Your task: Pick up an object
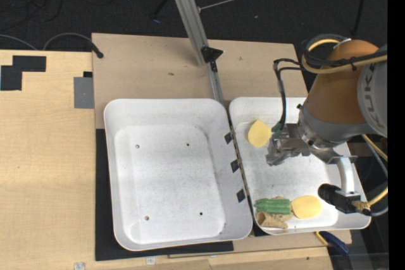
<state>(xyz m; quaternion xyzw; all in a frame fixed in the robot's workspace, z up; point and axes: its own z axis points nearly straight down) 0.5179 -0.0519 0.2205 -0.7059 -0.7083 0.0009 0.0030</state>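
Note:
In the right bin (253, 110) a pale yellow round object (258, 133) lies near the upper left. At the bin's front edge sit a green object (273, 205), a tan piece (274, 220) just below it, and a second yellow object (306, 207) to their right. My gripper (276, 155) hangs over the middle of the right bin, just right of and below the pale yellow round object. Nothing shows between its fingers from this angle.
The left bin (126, 117) stands beside the right one, with black clips (233, 164) along the shared edge. A slanted aluminium rail (190, 16) rises behind the bins. The arm's orange band (345, 79) and cables (281, 82) hang over the right bin's far side.

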